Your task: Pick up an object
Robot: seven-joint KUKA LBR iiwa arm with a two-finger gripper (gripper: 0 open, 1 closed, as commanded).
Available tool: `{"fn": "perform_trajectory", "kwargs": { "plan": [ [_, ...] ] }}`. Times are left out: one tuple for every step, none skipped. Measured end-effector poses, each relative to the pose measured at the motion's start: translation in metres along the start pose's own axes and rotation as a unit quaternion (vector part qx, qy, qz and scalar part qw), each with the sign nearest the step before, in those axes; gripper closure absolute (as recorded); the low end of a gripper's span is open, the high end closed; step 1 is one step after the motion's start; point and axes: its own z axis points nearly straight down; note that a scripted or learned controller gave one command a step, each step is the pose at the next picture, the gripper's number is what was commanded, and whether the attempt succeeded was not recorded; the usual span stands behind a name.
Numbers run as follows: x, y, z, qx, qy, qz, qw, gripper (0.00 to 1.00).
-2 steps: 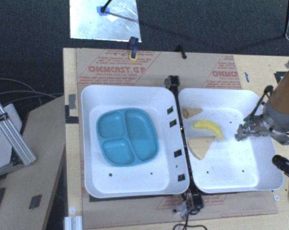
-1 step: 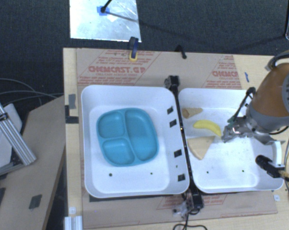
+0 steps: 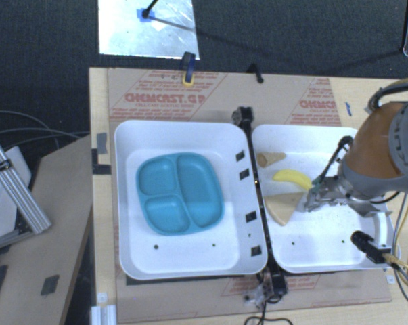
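Observation:
The right bin [image 3: 312,249] holds a yellow banana [image 3: 292,178], a small tan wedge [image 3: 270,158] near its back left, and a larger tan, slice-shaped piece [image 3: 283,207] at its left side. My gripper [image 3: 310,199] reaches in from the right and sits low in the bin, just right of the tan slice and below the banana's right end. Its tip looks close to or touching the slice's right edge. Nothing is visibly lifted.
The left bin [image 3: 132,249] holds a blue divided plate [image 3: 180,192]. A black divider with clips [image 3: 251,195] runs between the bins. Cardboard [image 3: 163,97] lies under and behind the bins. A black part [image 3: 367,245] of the arm hangs over the right bin's front right corner.

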Motion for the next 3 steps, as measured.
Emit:
{"fn": "perform_trajectory", "kwargs": {
  "plan": [
    [0.011, 0.046, 0.008, -0.004, -0.001, -0.002, 1.0, 1.0],
    [0.048, -0.005, 0.009, 0.001, 0.0, 0.0, 1.0, 1.0],
    [0.163, 0.033, -0.098, -0.008, 0.002, -0.007, 0.9999, 1.0]
  ]
}}
